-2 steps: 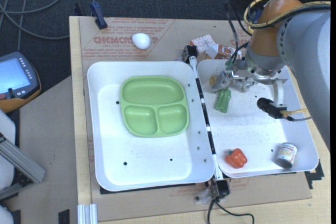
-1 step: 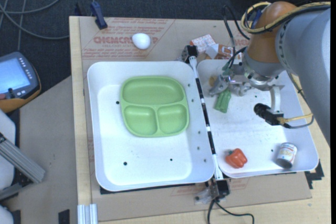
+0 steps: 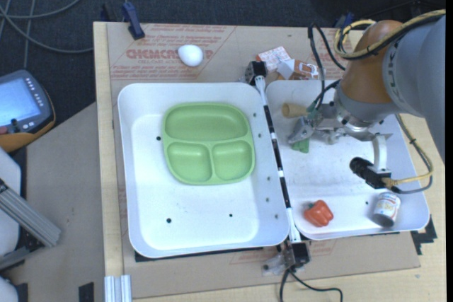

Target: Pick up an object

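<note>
One cam, fixed above the bench (image 3: 106, 152), looking down at a slant. Two shallow white bins sit side by side on it.

The left-hand bin (image 3: 141, 223) holds a pale green plastic plate w/ three compartments (image 3: 209, 141). It lies flat in the far half, apart from the walls.

The grey arm w/ the orange band (image 3: 368, 74) comes in from the right & bends down over the far-left part of the right-hand bin (image 3: 417, 219). Its gripper (image 3: 311, 129) is low over the bin floor there. From this angle I can't tell whether the claw is apart or together.

A small green piece (image 3: 302, 146) lies on the floor just beside the gripper, on the near side; touching or not, can't say. A short tan cylinder (image 3: 291, 109) lies on its side just beyond the gripper, near the bin's far-left corner.

Toward the front wall there's a red-orange rounded toy (image 3: 319, 213), close to the divider btwn the bins. A small can w/ a pale label (image 3: 386, 207) sits in the front-right area, well apart from the gripper. Upright or tipped, I can't make out.

Outside the bins, on the bench:
- a white egg-shaped object (image 3: 190, 54) beyond the left-hand bin
- a crumpled white & orange packet (image 3: 283, 64) beyond the right-hand bin
- a blue clamp (image 3: 132, 19) at the far-left corner

Off the bench, at the view's left, a handheld screen unit (image 3: 21, 104) rests over dark floor.
</note>
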You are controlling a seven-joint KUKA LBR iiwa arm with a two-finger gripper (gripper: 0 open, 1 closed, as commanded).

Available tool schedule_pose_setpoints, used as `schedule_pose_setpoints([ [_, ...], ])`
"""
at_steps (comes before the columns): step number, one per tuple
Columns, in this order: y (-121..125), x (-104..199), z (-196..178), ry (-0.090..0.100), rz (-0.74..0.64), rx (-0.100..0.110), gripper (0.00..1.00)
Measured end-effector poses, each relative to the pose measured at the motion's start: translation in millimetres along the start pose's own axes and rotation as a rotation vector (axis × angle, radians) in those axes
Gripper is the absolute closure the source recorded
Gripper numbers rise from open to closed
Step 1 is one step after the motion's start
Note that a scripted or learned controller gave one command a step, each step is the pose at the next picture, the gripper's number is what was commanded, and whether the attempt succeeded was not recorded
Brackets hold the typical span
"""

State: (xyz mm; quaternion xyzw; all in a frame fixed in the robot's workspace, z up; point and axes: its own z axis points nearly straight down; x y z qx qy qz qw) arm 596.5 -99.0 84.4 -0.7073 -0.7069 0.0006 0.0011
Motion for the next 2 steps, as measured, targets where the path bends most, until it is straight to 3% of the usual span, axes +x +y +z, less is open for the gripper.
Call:
schedule_pose_setpoints([
  [1, 0, 0, -10, 0.000, 0.001, -0.002, 1.00],
  [2, -22, 71, -100, 0.000, -0.002, -0.003, 1.00],
])
